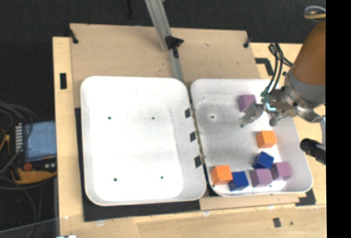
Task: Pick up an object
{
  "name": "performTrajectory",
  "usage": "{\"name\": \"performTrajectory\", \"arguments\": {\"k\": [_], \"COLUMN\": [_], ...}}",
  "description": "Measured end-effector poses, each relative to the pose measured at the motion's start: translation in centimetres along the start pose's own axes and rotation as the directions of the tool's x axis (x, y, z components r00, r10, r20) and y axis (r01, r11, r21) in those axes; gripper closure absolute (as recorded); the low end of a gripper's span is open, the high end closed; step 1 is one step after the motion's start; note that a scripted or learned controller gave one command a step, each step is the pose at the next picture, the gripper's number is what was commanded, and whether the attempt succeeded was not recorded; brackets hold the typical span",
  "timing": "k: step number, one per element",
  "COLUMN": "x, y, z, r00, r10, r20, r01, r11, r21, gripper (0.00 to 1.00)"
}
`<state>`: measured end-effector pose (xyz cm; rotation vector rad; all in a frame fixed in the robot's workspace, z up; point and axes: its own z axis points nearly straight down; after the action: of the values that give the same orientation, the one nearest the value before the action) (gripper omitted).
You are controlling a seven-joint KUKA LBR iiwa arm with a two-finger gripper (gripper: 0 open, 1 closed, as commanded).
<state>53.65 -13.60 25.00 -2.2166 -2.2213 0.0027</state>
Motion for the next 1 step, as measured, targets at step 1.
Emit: {"name": "performTrajectory", "arguments": {"k": [1], "x": [-0.04], "y": [0.08], "z": [-0.22], "r00": [1.000], "r10": [0.002], "r20": [0.001], "r01": [-0.002], "r11": [1.000], "r21": [-0.005], "gripper": [0.00]}}
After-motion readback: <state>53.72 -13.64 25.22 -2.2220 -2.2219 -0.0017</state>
